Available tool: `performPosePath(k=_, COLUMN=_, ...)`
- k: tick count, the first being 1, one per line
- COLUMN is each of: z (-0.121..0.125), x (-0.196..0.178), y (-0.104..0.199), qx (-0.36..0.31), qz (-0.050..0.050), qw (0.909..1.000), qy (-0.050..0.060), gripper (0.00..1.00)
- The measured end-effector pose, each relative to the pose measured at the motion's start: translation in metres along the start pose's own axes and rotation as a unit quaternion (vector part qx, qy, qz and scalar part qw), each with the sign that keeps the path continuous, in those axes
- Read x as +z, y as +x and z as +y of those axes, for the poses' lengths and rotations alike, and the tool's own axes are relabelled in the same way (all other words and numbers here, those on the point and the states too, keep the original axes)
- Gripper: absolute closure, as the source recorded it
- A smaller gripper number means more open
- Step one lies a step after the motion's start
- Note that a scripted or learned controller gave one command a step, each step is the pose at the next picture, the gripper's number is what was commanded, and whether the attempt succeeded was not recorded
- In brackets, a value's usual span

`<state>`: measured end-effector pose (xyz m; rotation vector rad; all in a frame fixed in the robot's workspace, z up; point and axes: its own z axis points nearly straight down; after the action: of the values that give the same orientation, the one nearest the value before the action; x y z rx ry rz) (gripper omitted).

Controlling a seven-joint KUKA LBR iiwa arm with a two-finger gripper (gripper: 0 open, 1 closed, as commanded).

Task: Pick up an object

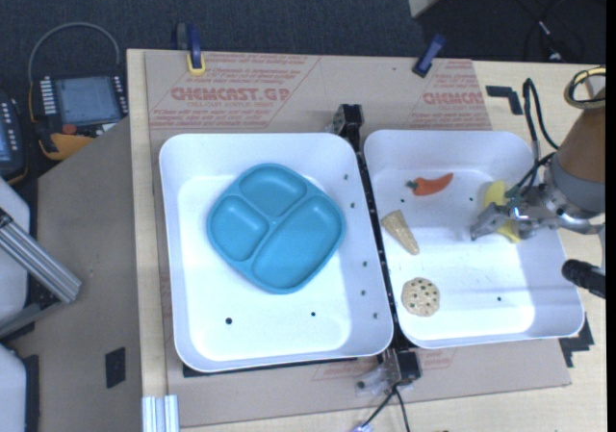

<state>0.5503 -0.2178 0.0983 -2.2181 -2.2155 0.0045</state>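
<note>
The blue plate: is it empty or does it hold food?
Empty. The blue plate shows three bare compartments in the left bin.

white bins: two shallow plastic ones, left (183, 228) and right (462, 324)
blue plates: one, a divided plastic plate (276, 226) with three sections
orange carrots: one small toy carrot (430, 184)
tan wedges: one, a cone-ish piece (400, 231)
cookies: one round speckled cookie (420, 296)
yellow things: one, partly hidden yellow object (495, 192)
</note>
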Motion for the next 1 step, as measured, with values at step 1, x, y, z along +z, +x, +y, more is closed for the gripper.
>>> performPosePath(k=1, z=0.0019, x=-0.0138, y=-0.0002, qx=-0.001, qz=-0.002, qw=1.0000, qy=-0.004, gripper=1.00)
